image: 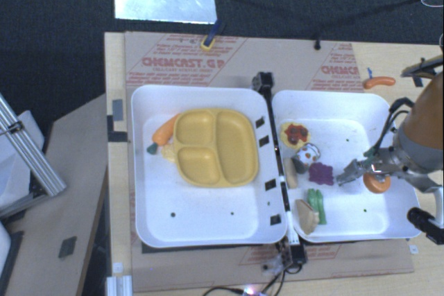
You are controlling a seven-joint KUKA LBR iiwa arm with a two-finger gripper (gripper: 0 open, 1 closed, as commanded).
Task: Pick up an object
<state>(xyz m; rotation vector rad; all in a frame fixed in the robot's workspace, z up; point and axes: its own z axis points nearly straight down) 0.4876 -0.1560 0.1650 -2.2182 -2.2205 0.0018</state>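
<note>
Purple toy (320,173) lying in right bin (347,225), just beside tool (345,177); tool's state impossible to tell. Orange piece (377,183) close behind. Nothing lifted yet; grasp and raise remaining.

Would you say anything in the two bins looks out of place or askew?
Mildly, yes: the yellow divided plate sits on top of the toy carrot in the left bin, and the carrot pokes out from under its left edge. Nothing looks spilled or damaged.
</note>
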